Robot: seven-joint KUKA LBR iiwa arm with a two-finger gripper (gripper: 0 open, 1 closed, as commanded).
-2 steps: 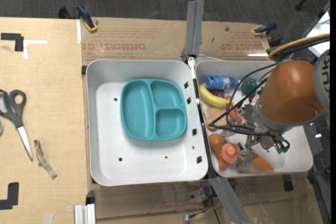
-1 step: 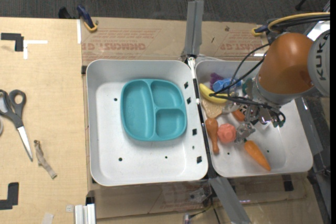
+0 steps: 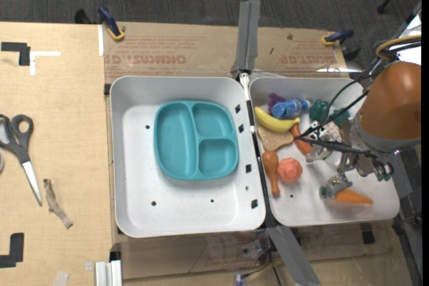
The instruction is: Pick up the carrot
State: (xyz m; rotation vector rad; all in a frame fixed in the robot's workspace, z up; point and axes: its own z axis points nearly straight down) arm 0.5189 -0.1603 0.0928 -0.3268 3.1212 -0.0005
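The left bin (image 3: 134, 164) holds a teal divided plate (image 3: 197, 140). I hang over the right bin (image 3: 382, 207), my gripper (image 3: 340, 179) just above the carrot (image 3: 353, 197) lying at five o'clock there; jaw state I cannot tell. Banana (image 3: 275, 120) sits at ten o'clock.

Taking the carrot (image 3: 351, 197) as landmark: lying in the right bin (image 3: 295, 211) near its front right corner; gripper (image 3: 342, 179) just behind and above; tomato (image 3: 290, 169) to the left; banana (image 3: 275, 120) farther behind-left; divided plate (image 3: 197, 140) far left, in the left bin (image 3: 134, 164).
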